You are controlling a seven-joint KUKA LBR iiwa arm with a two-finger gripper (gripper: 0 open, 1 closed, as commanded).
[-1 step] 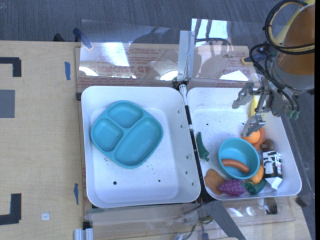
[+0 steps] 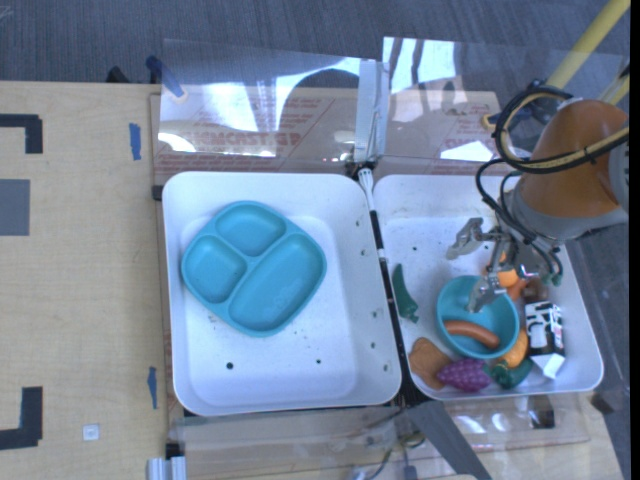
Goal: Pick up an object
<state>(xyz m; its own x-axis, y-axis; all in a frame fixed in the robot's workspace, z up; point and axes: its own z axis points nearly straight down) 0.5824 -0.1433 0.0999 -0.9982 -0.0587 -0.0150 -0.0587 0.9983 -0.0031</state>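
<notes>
The tool (image 2: 490, 290) is seen lowered over the rim of a small blue bowl (image 2: 470, 340) in the right bin (image 2: 420, 228); whether anything is gripped cannot be told. A sausage (image 2: 470, 332) lies in the bowl just below the tool, with grapes (image 2: 464, 374) beyond it. The bowl's rim could be struck or the bowl tipped, since the toys are crowded closely together there.
</notes>
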